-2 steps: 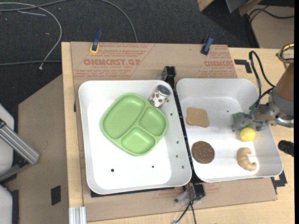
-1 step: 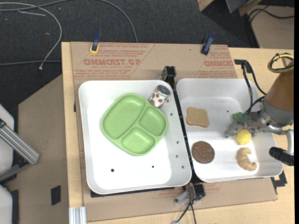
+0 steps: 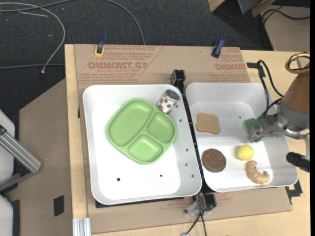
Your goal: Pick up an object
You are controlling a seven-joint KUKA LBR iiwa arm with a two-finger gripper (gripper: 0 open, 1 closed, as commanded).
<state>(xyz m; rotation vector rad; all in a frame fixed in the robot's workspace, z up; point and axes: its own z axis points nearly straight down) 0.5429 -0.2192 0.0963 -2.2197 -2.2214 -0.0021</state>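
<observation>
While poised low over right white bin [image 3: 231, 90], near its right wall: gripper [image 3: 255, 130], finger state cannot tell. Just below: round yellow ball [image 3: 245, 153], tan croissant [image 3: 258, 172]. Further left: toast slice [image 3: 208, 123], brown patty [image 3: 214, 160].

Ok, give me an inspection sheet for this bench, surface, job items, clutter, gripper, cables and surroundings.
Surface: cardboard-covered bench bearing left bin and right bin.
Job's things: right bin holds bread slice, brown patty, lemon, croissant.
Clutter: left bin holds green divided plate and small can.
Gripper: gripper low over the right bin, above the lemon.
Cables: grey cable on the floor; black cable by the arm.
Surroundings: dark carpet, two blue clamps.
</observation>
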